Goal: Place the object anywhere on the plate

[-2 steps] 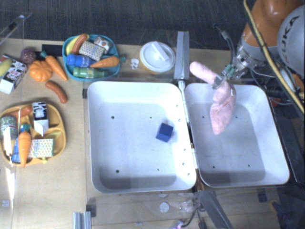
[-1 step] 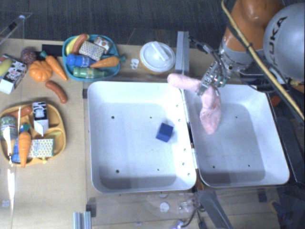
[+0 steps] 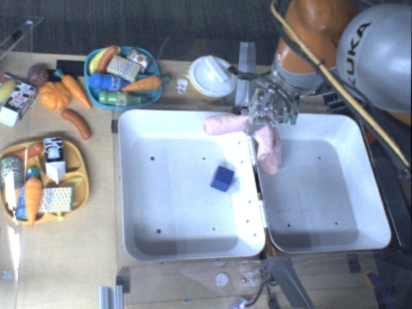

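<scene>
A pink soft object (image 3: 267, 148) hangs from my gripper (image 3: 265, 122) above the ridge where the two white bins meet. One limb of it sticks out left over the back rim of the left bin (image 3: 161, 237), and the rest droops toward the right bin (image 3: 335, 230). The gripper is shut on the pink object's upper part. A small blue cube (image 3: 223, 178) lies on the left bin's floor, just left of the ridge. A white round plate-like dish (image 3: 211, 76) sits on the bench behind the left bin, to the left of the gripper.
A blue bowl (image 3: 122, 77) of toy food stands at the back left, with a toy pumpkin (image 3: 54, 95) and carrots beside it. A yellow tray (image 3: 44, 182) of toy groceries sits at the left edge. The arm's orange and grey body fills the back right.
</scene>
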{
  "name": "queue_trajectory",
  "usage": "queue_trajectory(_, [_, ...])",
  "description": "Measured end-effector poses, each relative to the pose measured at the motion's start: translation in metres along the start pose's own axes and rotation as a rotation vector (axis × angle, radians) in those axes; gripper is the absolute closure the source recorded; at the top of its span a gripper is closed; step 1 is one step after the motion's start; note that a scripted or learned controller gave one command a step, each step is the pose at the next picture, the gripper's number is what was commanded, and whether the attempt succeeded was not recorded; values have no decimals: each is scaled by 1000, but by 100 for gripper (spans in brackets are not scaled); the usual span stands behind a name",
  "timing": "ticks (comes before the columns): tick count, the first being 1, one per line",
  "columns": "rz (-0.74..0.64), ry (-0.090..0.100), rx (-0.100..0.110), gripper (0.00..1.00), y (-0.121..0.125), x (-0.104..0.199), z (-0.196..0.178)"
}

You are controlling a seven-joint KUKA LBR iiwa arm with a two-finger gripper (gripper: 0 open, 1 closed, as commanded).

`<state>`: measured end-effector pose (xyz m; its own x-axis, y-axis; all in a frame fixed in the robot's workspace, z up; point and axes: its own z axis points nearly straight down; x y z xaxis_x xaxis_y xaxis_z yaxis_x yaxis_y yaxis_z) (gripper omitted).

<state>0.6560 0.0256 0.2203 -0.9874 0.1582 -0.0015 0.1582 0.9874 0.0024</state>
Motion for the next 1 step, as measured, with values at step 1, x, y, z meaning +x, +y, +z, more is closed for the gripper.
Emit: queue_trajectory(1, [-156,-3,-1,100,53,2,9])
